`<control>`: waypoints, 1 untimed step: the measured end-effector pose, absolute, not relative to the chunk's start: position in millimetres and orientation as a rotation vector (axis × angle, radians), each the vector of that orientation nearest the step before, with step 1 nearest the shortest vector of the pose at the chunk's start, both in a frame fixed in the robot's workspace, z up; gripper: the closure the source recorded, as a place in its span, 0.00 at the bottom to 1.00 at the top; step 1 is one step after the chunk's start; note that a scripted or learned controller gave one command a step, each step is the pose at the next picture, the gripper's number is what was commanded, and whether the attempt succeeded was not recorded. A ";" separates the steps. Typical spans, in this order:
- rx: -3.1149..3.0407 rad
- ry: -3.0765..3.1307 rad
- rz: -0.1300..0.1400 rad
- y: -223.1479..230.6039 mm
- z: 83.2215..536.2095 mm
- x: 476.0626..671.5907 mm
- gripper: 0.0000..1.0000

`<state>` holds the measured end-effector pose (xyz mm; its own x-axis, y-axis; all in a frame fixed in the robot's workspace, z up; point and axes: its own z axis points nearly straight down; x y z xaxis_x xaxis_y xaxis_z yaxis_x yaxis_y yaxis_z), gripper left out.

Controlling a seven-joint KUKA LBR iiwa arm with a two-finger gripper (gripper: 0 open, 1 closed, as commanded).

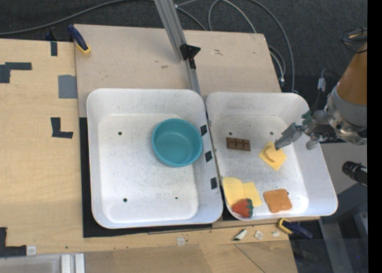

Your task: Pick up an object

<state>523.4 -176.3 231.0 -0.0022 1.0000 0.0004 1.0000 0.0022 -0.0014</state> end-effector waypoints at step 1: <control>-2.218 -2.223 0.001 -176.4 231.1 523.4 0.00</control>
<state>523.4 -176.4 231.1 -0.0020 1.0000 0.0005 1.0000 0.0020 -0.0015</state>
